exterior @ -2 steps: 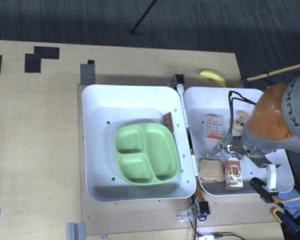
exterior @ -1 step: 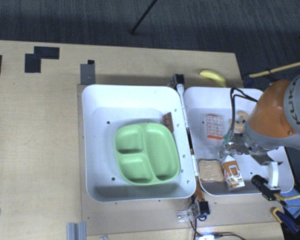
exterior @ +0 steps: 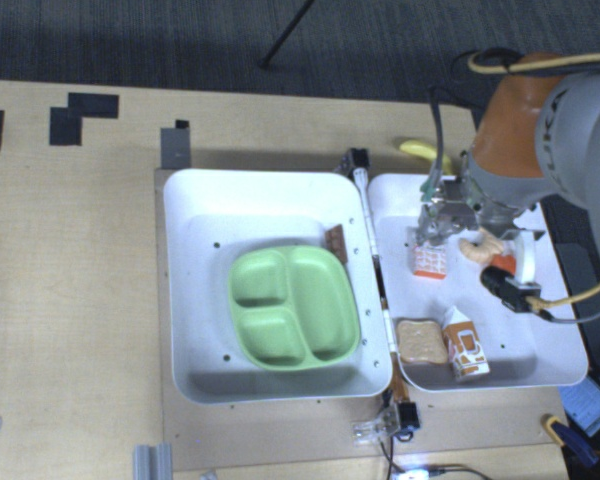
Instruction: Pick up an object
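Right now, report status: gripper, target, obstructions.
Gripper low in right white bin, fingers unclear. Small red-and-white packet just below it, not held. Brown bread slice and carton nearer, apart.

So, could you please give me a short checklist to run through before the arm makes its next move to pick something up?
1. Gripper is above the right bin: ok.
2. A target lies under it: ok, the small red and white packet sits just below the gripper.
3. Something is already grasped: cannot tell, the wrist hides the tips.
4. Room around the target: ok, the bread slice and the small carton lie apart from it, nearer the bin's front edge.
5. Clutter near the wrist: not ok, an orange and white item lies close beside the gripper.
6. Left bin holds the green divided plate, away from the arm: ok.
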`<control>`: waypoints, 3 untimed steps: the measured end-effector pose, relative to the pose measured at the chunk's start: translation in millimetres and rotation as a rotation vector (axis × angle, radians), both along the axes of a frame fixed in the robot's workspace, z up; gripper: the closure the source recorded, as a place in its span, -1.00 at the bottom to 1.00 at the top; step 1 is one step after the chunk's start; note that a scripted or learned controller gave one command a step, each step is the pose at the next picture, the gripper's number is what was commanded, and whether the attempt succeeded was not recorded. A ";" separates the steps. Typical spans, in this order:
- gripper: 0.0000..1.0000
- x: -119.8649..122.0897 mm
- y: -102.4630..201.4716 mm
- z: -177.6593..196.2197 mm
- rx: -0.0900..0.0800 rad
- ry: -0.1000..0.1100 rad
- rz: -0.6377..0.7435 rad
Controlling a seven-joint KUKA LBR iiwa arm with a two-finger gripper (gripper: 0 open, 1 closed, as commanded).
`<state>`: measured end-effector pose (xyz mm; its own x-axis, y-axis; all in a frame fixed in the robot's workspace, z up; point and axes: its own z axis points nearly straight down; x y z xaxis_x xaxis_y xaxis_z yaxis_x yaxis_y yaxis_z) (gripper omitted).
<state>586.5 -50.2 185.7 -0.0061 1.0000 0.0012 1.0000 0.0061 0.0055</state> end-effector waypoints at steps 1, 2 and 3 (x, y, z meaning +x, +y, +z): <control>-1.00 -0.9 -1.1 -1.0 -0.001 0.003 0.000; -1.00 20.0 -47.2 -99.9 -0.002 0.000 -0.002; 1.00 21.7 -46.5 -88.0 -0.003 -0.004 0.003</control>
